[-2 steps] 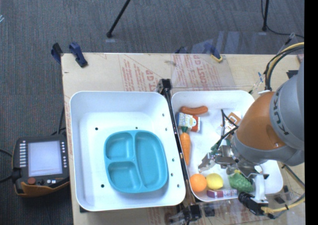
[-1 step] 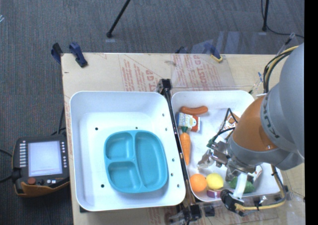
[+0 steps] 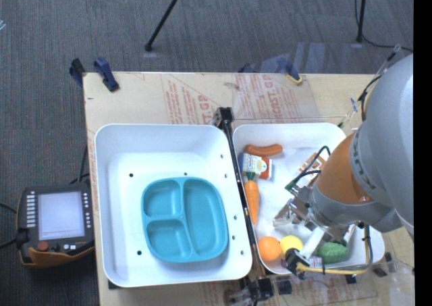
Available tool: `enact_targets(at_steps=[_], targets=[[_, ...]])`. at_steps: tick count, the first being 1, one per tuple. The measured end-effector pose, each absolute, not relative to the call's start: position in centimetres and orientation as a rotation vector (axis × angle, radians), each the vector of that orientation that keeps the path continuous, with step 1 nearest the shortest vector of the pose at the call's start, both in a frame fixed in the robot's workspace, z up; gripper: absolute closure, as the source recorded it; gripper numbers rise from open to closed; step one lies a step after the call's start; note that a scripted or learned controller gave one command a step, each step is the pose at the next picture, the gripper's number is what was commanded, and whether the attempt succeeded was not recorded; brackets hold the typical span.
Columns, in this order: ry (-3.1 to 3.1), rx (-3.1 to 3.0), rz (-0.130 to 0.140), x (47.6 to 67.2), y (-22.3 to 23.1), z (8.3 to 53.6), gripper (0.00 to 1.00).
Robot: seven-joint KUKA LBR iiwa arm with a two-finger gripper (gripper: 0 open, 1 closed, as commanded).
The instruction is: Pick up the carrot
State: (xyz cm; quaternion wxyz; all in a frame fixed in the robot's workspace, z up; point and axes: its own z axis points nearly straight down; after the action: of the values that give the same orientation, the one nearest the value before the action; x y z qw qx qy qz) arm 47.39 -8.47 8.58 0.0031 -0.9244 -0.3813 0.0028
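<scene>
The carrot (image 3: 252, 200) is orange with a green top. It lies lengthwise along the left wall of the right bin (image 3: 307, 130), its tip pointing toward the front. My gripper (image 3: 289, 215) hangs low over the middle of the right bin, a short way right of the carrot and apart from it. The grey arm with its orange band (image 3: 341, 176) covers the bin's right side. Nothing shows held in the gripper.
A red sausage (image 3: 264, 150) and a small carton (image 3: 256, 165) lie just behind the carrot. An orange (image 3: 269, 248), a yellow lemon (image 3: 291, 243) and a green item (image 3: 333, 252) sit at the bin's front. The left bin (image 3: 115, 163) holds a blue divided plate (image 3: 183, 219).
</scene>
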Motion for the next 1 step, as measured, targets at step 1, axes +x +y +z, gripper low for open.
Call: enact_targets(at_steps=[1], targets=[[-1.653,-2.668,0.002,47.60,-0.93,18.69,0.00]])
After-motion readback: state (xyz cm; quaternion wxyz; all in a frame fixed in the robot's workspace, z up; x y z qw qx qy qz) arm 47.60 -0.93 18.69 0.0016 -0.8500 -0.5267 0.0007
